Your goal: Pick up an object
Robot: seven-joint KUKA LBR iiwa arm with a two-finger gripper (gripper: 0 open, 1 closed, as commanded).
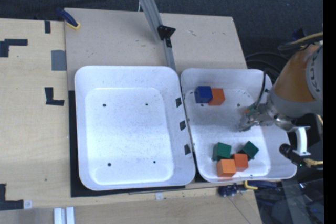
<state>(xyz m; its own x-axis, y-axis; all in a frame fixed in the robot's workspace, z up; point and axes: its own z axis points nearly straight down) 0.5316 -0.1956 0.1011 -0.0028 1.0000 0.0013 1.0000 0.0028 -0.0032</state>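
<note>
The right bin (231,77) holds a blue block (203,94) touching an orange block (217,96) near its far side. Near its front lie two green blocks (222,150) (250,149) and two orange blocks (227,167) (241,160), close together. My gripper (247,121) hangs low over the bin's right middle, between the two groups. No block shows between its fingers.
The left bin (128,126) sits beside the right one. A slanted metal pole (149,2) crosses the bench behind the bins. The arm's orange band (294,78) fills the right edge beside the right bin.
</note>
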